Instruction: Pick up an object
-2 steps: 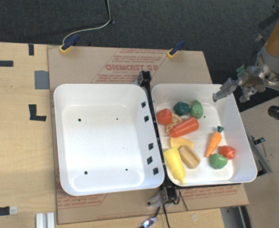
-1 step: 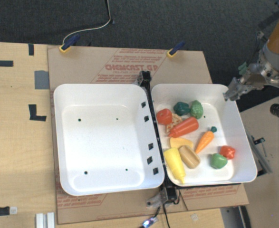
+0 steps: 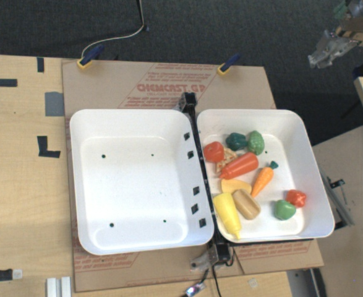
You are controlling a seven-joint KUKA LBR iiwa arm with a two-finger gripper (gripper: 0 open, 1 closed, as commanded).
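Orange carrot (image 3: 262, 180) and neighbouring toys lie far below-left of my gripper (image 3: 329, 47), grasp state indeterminable; approach step pending, calling for descent into the right bin (image 3: 292, 121).

Blurred at the upper right corner — gripper (image 3: 333, 44), cut off by the edge, finger state unreadable. Partly buried under the red pepper (image 3: 239, 164) and carrot (image 3: 262, 180) — a yellow wedge (image 3: 233, 185), kind too unclear to name.

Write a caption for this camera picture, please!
Toy food fills the right bin beside the left bin, gripper raised at upper right.
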